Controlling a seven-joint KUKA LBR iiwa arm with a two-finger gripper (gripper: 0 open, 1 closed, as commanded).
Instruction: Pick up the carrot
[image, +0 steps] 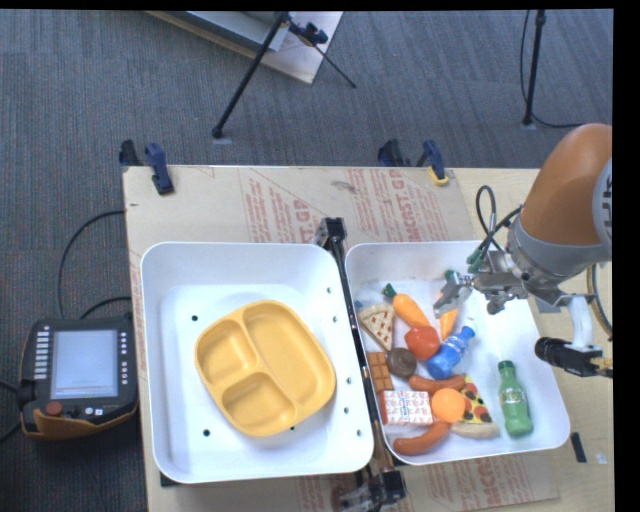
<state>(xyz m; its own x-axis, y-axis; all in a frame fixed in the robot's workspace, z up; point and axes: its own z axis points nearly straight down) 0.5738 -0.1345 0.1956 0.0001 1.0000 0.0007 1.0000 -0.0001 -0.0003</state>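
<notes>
On the bench (250, 200), two white bins side by side. In the left bin (165, 300): a yellow divided plate (264, 368), lying flat and turned at a slant. In the right bin (550, 420): a heap of toy food. Toward the back left of that bin, the carrot (409, 309) – lies aslant on the floor of the bin, green top toward the far left corner, orange tip touching a red tomato (422, 342). Just left of the carrot, a waffle wedge (377, 325); below that, a brown donut (402, 362) and a chocolate bar (377, 373) along the left wall. Right of the tomato, a blue bottle (452, 352), tilted, with a small orange piece (448, 322) just above it. Nearer the front: a sausage (436, 382), an orange (449, 405), a red-and-white box (405, 407), a pizza slice (478, 418) and a second sausage (422, 438) by the front wall. Off to the right, a green bottle (515, 398), lying well apart from the carrot. Reaching in from the right, the arm (565, 200), orange band uppermost. At its end, the gripper (452, 290) – hangs over the back middle of the right bin, near the carrot on its right side and apart from it, above the small orange piece. Open or closed: cannot tell from this angle. Nothing seen held in it. On the floor at far left, a pendant (80, 375) with a pale screen. At the bench's back edge, blue clamps (158, 166).
</notes>
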